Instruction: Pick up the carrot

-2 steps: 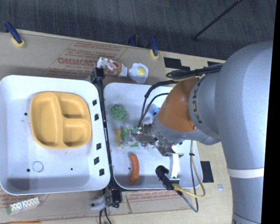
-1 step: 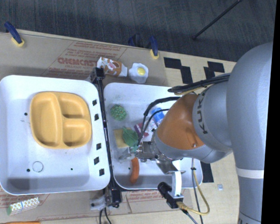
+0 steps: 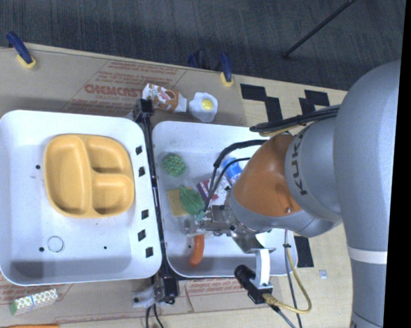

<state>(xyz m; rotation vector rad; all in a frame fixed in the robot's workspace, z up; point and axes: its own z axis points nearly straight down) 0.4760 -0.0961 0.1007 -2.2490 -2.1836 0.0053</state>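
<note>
We see the carrot (image 3: 197,250) lying near the front wall of the right bin (image 3: 215,271), just below the gripper (image 3: 204,226). The arm's wrist hides the gripper from above, so we cannot tell its state; it seems poised to descend.

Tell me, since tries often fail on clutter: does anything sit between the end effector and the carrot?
Nothing visible does. The carrot lies on bare floor near the front wall of the right bin, just below the end effector. The green items sit farther back, off the path.
</note>
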